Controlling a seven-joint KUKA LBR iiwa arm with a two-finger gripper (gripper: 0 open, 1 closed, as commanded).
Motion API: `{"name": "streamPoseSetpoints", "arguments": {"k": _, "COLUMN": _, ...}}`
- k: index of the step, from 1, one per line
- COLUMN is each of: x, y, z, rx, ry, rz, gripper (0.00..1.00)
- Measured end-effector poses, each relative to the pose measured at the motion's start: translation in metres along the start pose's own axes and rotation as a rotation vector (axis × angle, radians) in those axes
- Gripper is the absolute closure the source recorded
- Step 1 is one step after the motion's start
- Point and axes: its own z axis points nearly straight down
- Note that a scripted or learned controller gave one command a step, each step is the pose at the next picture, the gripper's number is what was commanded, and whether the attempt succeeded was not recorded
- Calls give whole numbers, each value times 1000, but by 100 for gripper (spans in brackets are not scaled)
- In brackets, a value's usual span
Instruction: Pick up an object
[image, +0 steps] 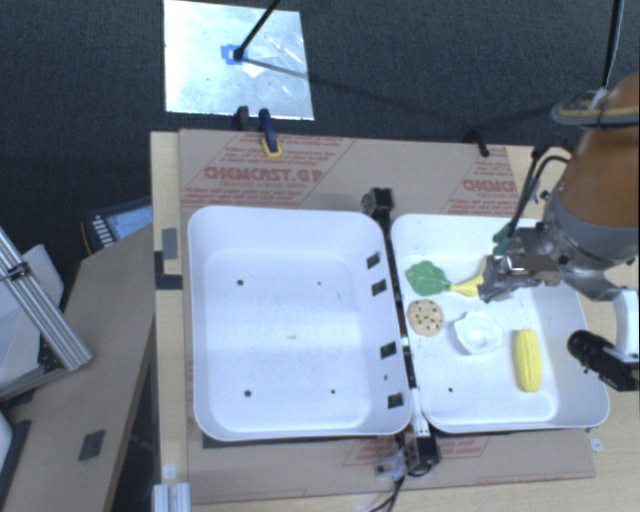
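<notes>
I see the two shallow white plastic bins (290, 400) mid-frame on the worktop; the end effector (492, 283) sits low in the right bin, grip state unclear to me. Nearby lie a yellow corn cob (527, 359), green leaf (429, 275) and round speckled cookie (426, 317)

I saw a foil sheet (238, 60) at twelve o'clock and an aluminium rail (40, 312) at nine.
</notes>
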Motion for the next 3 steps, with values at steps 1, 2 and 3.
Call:
{"name": "streamPoseSetpoints", "arguments": {"k": 1, "x": 74, "y": -1, "z": -34, "rx": -2, "ry": 7, "rz": -20, "gripper": 100}}
{"name": "streamPoseSetpoints", "arguments": {"k": 2, "x": 131, "y": 53, "z": -70, "rx": -6, "ry": 5, "rz": -16, "gripper": 100}}
{"name": "streamPoseSetpoints", "arguments": {"k": 3, "x": 134, "y": -2, "z": -10, "rx": 10, "ry": 4, "rz": -13, "gripper": 100}}
